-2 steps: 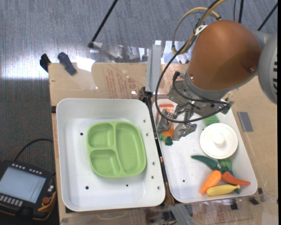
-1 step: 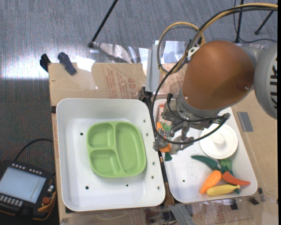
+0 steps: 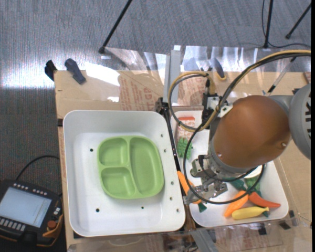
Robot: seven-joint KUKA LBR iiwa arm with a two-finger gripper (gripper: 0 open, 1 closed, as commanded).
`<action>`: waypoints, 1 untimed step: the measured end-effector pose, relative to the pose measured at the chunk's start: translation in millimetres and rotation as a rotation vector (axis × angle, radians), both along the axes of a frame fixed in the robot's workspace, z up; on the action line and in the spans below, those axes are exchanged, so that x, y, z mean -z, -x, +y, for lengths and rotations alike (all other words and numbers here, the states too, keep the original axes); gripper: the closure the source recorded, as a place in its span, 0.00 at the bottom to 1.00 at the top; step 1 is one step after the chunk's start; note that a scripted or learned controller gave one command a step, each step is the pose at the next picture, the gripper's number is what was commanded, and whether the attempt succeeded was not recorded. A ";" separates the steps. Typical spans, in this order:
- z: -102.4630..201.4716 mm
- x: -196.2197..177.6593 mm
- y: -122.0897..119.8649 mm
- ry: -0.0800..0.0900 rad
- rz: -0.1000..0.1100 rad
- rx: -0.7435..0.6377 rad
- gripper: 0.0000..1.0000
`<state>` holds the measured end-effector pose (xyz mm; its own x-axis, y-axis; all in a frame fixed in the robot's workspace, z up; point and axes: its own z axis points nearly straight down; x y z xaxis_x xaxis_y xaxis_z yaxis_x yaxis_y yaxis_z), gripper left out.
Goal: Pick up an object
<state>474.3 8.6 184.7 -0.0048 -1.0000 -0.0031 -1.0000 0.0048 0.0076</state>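
My gripper (image 3: 207, 185) hangs low over the front left part of the right bin (image 3: 281, 185), under the arm's big orange-brown wrist, which covers most of that bin. Around it lie toy foods: an orange carrot (image 3: 235, 204), a yellow piece (image 3: 250, 212) and a red-orange piece (image 3: 263, 201) at the front right. A thin orange stick (image 3: 182, 181) rests along the bin's left wall, and a small dark green piece (image 3: 201, 207) lies just below the gripper. I see no object held.
The left bin (image 3: 79, 135) bears a light green divided plate (image 3: 130, 167). A knobbly green item (image 3: 185, 147) and a red-and-white packet (image 3: 187, 121) sit at the right bin's back left. Black cables loop around the wrist. A teach pendant (image 3: 23, 209) lies off the bench at the lower left.
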 end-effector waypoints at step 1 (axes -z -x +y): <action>37.4 -38.0 -1.4 -0.002 -0.006 -0.244 1.00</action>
<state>475.7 46.0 222.7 0.2367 -0.9716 -0.0048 -0.9716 -0.2367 0.0017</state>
